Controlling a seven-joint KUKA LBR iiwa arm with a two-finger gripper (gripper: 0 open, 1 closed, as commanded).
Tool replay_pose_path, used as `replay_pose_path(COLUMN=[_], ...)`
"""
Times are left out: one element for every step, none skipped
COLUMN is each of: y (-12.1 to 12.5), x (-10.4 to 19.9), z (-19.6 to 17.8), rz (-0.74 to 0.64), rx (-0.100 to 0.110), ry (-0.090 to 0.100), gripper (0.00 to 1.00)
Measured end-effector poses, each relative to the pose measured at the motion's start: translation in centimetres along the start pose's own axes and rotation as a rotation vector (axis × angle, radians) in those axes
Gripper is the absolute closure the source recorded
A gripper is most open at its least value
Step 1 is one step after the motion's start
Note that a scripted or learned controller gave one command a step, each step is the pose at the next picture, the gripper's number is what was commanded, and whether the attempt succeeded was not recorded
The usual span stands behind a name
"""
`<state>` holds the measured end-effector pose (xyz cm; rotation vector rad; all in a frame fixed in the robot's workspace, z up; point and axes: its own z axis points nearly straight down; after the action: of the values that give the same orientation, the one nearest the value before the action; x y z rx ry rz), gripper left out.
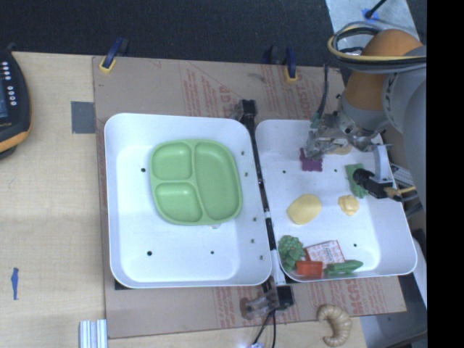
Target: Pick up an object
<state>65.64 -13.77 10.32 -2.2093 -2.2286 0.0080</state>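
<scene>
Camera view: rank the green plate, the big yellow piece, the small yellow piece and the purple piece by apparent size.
1. green plate
2. big yellow piece
3. small yellow piece and purple piece look about alike; the purple one sits partly under the tool, so no ranking.

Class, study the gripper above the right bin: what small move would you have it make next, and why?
Probably a short straight descent onto the purple object. The gripper sits at the right bin's far end, directly above that piece, which lies apart from the yellow lemon-like item and other toys, so nothing crowds the grasp.
</scene>
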Motion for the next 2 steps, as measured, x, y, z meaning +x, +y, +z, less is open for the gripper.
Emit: replay_pose_path(y=[0.0, 0.0], x=[0.0, -0.1], z=[0.0, -1.1], rz=[-0.001, -0.003], rx=[0.001, 0.000], ry=[0.000, -0.001], gripper=[0.00, 1.00])
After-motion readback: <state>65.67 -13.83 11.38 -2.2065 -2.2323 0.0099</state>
